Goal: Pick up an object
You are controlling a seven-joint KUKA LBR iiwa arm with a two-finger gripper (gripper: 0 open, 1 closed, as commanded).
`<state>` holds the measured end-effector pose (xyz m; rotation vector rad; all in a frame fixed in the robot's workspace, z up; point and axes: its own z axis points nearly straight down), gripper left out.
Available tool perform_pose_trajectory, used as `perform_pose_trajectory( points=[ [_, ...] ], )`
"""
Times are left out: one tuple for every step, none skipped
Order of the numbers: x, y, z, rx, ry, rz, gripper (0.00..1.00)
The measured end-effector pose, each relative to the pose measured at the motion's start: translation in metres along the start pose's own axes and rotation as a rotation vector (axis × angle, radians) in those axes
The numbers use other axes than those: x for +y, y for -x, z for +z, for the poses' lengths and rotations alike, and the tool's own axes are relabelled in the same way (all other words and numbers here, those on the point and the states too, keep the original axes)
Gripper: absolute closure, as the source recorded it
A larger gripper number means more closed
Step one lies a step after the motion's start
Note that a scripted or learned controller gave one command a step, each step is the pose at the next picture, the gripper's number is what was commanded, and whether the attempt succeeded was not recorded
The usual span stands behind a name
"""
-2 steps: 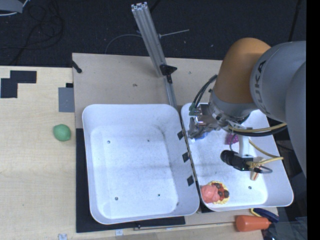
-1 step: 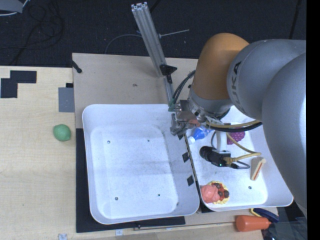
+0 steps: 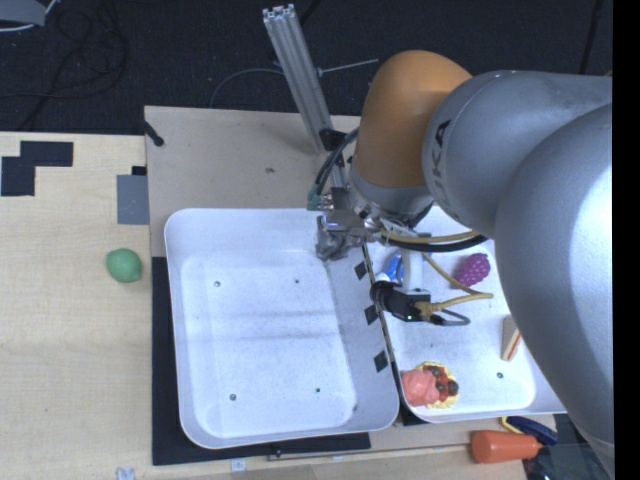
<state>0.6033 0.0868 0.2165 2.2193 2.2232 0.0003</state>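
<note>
My gripper [image 3: 333,238] hangs over the upper right corner of the left bin [image 3: 200,368], close to the wall between the two bins. Nothing shows in its grasp. The right bin [image 3: 490,400] holds a purple bumpy object [image 3: 472,268], a small blue object [image 3: 393,266] partly hidden under the wrist, a red and yellow toy [image 3: 431,385] near the front, and a thin tan stick [image 3: 466,297]. The big grey arm covers much of the right bin.
A green ball [image 3: 124,265] lies on the bench left of the bins. An orange object [image 3: 505,445] rests on the bench in front of the right bin. A slanted metal rail [image 3: 298,68] stands behind the bins.
</note>
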Motion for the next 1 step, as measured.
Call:
perform_pose_trajectory(
  points=[
    [-0.0003,0.0003,0.0003,0.0,-0.001,0.0,0.0]
  ],
)
